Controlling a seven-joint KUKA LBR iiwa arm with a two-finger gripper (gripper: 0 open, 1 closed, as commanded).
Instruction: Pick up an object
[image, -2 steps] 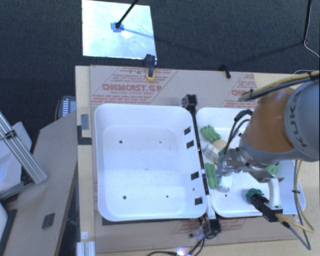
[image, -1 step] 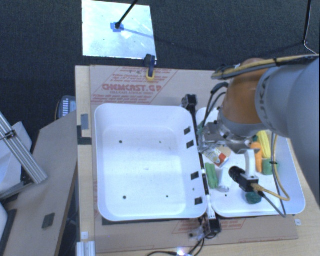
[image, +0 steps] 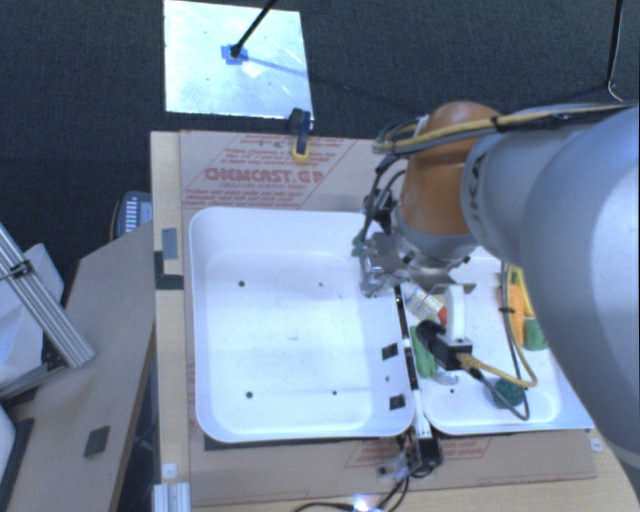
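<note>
My gripper (image: 373, 264) hangs below the orange wrist band, over the inner edge of the left bin (image: 203, 330), close to the divider between the two bins. The right bin (image: 556, 412) lies mostly under the arm. In it I see an orange object (image: 517, 294) with a green piece (image: 535, 335) beside it, another green object (image: 428, 362) near the divider, and a teal one (image: 510, 396) towards the front. A small pale and orange item (image: 430, 300) lies just right of the gripper. Nothing shows between the gripper and any of these.
The big grey arm covers the right side of the view and much of the right bin. A cardboard sheet (image: 260, 172) lies under the bins. A shiny metal plate (image: 235, 60) sits beyond it, and a yellow and blue clamp (image: 299, 135) stands at its edge.
</note>
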